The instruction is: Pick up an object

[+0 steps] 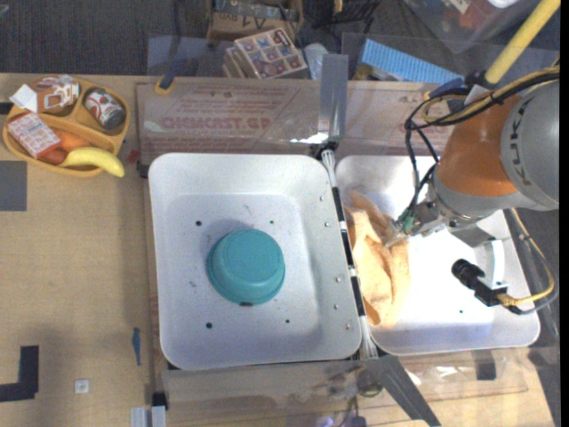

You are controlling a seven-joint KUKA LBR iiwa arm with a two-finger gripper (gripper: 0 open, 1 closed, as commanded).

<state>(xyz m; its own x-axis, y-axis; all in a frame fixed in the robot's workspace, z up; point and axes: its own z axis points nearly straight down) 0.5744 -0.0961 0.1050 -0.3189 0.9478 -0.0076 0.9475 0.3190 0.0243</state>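
Observation:
A teal bowl (246,266) lies upside down in the middle of the left bin (178,194). A crumpled tan cloth (378,261) lies along the left side of the right bin (444,327). The grey and orange arm reaches over the right bin from the right. Its gripper (404,227) points down and left at the cloth's upper right edge, close to or touching it. The wrist hides how the gripper meets the cloth.
A yellow tray (18,140) with a banana (93,159) and toy food sits on the bench at the far left. Cardboard and boxes stand behind the bins. A black fitting with a cable (476,282) hangs over the right bin's right part.

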